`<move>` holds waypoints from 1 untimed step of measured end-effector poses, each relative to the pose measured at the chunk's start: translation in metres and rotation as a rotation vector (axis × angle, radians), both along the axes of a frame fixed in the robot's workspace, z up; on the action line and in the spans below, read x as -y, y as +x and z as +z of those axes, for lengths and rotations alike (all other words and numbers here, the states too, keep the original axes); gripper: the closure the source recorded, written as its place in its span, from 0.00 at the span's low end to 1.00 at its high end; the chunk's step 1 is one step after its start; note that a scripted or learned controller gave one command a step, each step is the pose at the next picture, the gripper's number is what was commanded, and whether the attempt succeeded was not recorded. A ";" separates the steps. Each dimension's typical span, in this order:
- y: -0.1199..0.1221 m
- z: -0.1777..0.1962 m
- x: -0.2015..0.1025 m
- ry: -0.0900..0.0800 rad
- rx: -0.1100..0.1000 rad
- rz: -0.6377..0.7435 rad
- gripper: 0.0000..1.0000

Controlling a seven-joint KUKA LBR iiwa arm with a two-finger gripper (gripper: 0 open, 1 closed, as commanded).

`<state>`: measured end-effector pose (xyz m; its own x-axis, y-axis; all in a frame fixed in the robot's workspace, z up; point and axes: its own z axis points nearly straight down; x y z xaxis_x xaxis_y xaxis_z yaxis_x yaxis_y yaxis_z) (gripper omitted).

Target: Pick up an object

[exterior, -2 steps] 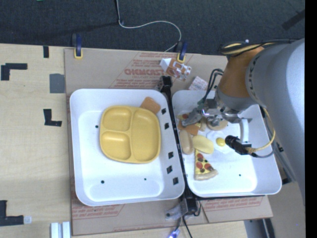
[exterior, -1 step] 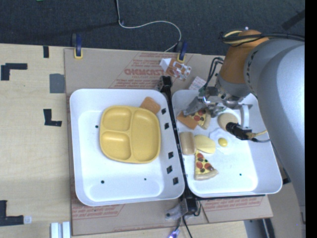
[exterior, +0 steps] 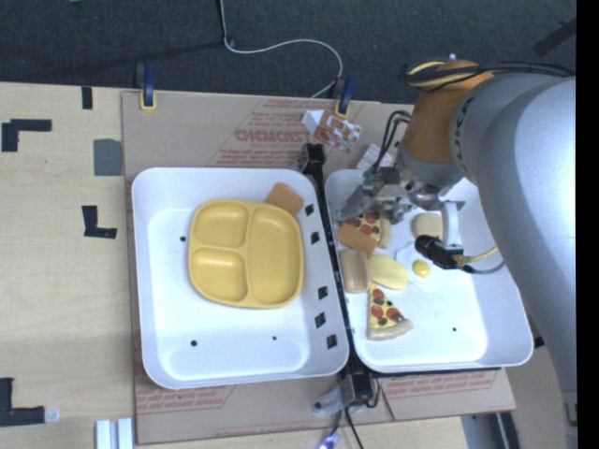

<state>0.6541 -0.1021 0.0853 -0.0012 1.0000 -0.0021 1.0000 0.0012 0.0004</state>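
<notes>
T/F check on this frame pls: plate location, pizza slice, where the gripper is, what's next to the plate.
1. The yellow divided plate lies in the left bin. True.
2. A pizza slice lies in the right bin. True.
3. The gripper hangs over the left bin. False: it is over the right bin, near its upper left corner.
4. The plate is stacked on the pizza slice. False: they are in separate bins.
5. A brown piece sits at the plate's upper right edge. True.
</notes>
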 end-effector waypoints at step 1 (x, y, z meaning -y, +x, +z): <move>-0.014 -0.001 0.000 0.001 -0.003 -0.001 0.00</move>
